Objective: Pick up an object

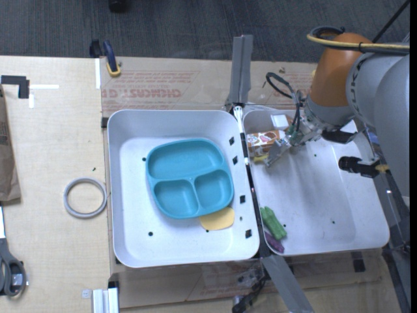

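Red mirrored lettering runs across the cardboard sheet (156,83) behind the bins, too reversed and faint to read. The small packet (266,139) in the right bin (326,194) carries orange and red print with a white patch, but no word on it can be made out.

The packet lies in the far left corner of the right bin, close to the divider between the bins and near the back wall, so it is hemmed in on two sides. The gripper (281,147) sits low just to the packet's right, at its edge; whether it is released or clenched cannot be told from this view. The middle and right of that bin's floor are bare white. A green object (272,222) and a purple object (274,242) lie against the left wall near the front corner.

The left bin (130,194) holds a blue divided plate (189,178) in its middle, with a yellow piece (218,220) poking out from under the plate's front edge. A roll of tape (85,197) rests on the bench to the left, and scissors (12,272) lie at the front left edge.
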Tool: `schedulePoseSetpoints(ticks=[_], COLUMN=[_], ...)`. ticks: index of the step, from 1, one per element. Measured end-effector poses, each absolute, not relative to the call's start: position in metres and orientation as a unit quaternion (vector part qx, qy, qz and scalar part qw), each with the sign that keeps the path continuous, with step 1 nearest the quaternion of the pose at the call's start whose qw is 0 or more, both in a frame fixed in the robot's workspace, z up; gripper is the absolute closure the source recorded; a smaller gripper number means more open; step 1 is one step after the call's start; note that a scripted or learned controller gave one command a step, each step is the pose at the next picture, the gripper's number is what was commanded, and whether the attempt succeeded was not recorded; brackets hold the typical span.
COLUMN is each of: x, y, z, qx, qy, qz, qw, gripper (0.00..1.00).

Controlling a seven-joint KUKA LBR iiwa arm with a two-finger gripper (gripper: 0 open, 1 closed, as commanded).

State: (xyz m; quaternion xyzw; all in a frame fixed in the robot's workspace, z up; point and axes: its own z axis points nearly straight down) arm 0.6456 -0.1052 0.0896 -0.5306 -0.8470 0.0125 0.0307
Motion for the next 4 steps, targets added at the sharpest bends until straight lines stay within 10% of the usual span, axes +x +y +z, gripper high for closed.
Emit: schedulePoseSetpoints(ticks=[1, 2, 3, 4], x=[0.641, 0.638, 0.642, 0.596], y=[-0.106, -0.107, -0.107, -0.105], z=[0.090, 0.111, 0.114, 0.091], qx=[-0.529, -0.539, -0.541, -0.626], qy=[-0.848, -0.842, -0.841, -0.780], qz=[0.0182, 0.0098, 0.0064, 0.0004], qw=[0.037, 0.020, 0.012, 0.001], gripper=[1.00, 1.00, 0.00, 0.00])
